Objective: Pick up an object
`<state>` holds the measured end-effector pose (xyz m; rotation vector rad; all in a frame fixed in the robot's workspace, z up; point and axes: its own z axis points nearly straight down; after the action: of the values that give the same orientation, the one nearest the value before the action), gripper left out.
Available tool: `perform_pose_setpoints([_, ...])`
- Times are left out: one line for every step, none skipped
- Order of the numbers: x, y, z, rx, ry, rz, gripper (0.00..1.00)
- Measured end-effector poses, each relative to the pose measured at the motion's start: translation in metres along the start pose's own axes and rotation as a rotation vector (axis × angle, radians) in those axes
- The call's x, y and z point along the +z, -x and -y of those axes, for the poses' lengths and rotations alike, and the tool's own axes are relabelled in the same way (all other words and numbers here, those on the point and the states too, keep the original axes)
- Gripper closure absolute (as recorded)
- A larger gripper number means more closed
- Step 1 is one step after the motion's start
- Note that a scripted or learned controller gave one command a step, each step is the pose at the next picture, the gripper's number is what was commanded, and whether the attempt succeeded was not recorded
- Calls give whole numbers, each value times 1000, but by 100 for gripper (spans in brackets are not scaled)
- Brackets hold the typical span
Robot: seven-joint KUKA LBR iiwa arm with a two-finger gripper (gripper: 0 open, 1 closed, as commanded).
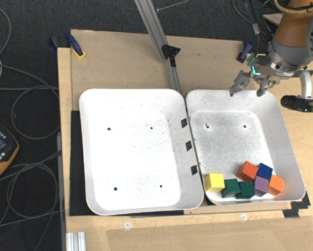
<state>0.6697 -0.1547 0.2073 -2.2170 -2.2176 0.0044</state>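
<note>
Several small blocks lie bunched in the near right corner of the right bin (282,140): a yellow block (215,181), two green blocks (238,188), a red-orange block (247,170), a blue block (264,170), a purple block (261,183) and an orange block (276,183). My gripper (247,88) hangs above the far rim of the right bin, well away from the blocks. Its two fingers are spread apart with nothing between them.
The left bin (93,114) lies beside the right one, with black clips along their shared edge. A slanted metal pole (155,30) rises from behind the bins. Blue clamps (75,46) sit on the bench's far corners. Cables and a handheld device lie on the floor at left.
</note>
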Motion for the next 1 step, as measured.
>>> perform_pose_setpoints([-4, 0, -1, -1, 5, 3, 0])
